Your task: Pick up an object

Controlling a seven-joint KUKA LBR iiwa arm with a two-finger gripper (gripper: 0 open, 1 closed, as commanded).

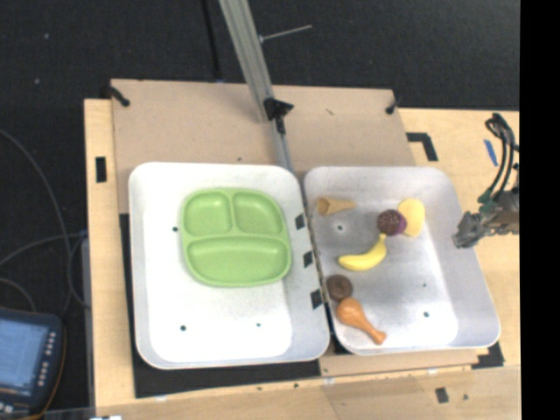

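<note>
Gripper [468,232] sits at the right bin's [437,318] right rim, about mid-height along that edge, low over the rim. Too small and blurred to make out its state; can't tell. Nothing visible in it. Grey arm hardware and cables run off to the right from it.

Objects, all referenced to the right bin:
- Purple ball [391,223] and yellow piece [412,215] touching each other, upper middle of the bin. Closest items to the gripper, to its left and slightly above, clearly apart from it.
- Banana [365,256] in the bin centre, just below-left of the purple ball.
- Cone-shaped tan piece [333,206] near the bin's upper left corner.
- Brown round piece [339,287] by the bin's left wall, lower half.
- Orange drumstick-shaped piece [360,318] just below the brown one, near the lower left corner, angled toward the bin's bottom edge.
- Right half of the bin floor, between the gripper and the objects, is bare.

Left of the right bin, walls touching: left bin [157,322] with a green divided plate [235,238] in its upper half, three compartments.
</note>
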